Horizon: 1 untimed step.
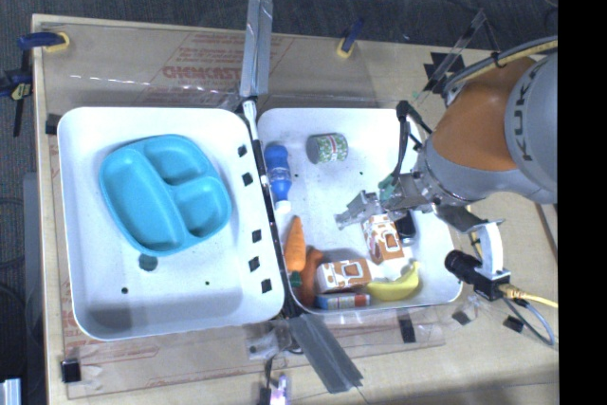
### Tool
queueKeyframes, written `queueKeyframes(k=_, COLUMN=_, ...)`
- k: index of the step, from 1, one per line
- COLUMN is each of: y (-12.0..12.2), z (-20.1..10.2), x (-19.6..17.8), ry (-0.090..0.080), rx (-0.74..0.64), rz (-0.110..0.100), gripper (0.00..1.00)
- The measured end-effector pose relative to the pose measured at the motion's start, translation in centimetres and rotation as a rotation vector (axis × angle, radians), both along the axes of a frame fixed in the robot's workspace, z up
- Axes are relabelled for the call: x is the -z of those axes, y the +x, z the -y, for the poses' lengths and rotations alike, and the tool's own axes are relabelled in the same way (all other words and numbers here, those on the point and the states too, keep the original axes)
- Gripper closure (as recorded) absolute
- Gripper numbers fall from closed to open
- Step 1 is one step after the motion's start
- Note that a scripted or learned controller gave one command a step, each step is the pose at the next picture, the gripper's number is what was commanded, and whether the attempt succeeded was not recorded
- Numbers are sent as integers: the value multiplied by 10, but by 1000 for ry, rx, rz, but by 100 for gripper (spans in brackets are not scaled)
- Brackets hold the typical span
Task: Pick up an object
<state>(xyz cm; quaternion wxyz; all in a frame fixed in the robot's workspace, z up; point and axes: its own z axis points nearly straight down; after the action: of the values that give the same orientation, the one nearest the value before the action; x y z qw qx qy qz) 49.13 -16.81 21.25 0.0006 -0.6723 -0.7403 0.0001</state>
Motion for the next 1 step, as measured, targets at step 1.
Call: queueKeyframes(k=1, y=8, z=43, x=8, ry=-1, rx=-23, rz=0, gripper=0)
